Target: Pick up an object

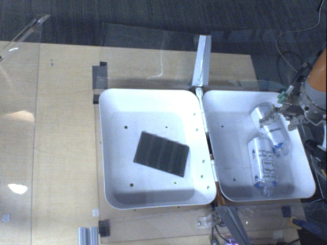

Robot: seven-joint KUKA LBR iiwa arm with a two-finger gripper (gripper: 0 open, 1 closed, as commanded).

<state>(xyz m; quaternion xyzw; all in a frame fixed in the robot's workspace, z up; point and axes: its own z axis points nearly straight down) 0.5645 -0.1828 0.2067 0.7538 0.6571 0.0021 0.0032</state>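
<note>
A clear plastic bottle (263, 165) with a white label lies lengthwise in the right bin (230, 157), near its front right. Just behind it lies a second clear, shiny item (273, 134) with a blue spot, set on a slant. My gripper (280, 119) hangs over the upper end of that clear item, reaching in from the right under the orange band (319, 73). Glare and clear plastic blur what is between gripper and item. A dark grey ribbed rectangular pad (161, 153) lies flat in the middle of the left bin (117, 111).
The two bins meet at a central rim (207, 142). A metal post (202, 60) stands behind that seam. Cables (291, 55) hang at the far right by the arm. Wooden bench (51, 137) extends to the left.
</note>
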